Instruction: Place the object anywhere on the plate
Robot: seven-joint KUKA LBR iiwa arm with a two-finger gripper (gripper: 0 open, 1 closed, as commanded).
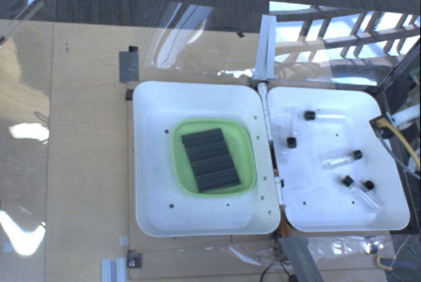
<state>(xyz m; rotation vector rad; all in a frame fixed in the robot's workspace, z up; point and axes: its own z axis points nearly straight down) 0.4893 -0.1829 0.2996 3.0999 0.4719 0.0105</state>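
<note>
A dark grey ribbed block (pixel 210 160) lies flat on the green plate (pixel 245 142), a little tilted and covering most of the plate's middle. The plate sits in the centre of the left white bin (pixel 151 208). Nothing touches the block.
The right white bin (pixel 316 208) holds several clear vials with black caps, among them one near the back (pixel 322 116), one in the middle (pixel 342 158) and one near the front right (pixel 360 193). Dark hardware with a yellow cable (pixel 395 129) juts in at the right edge.
</note>
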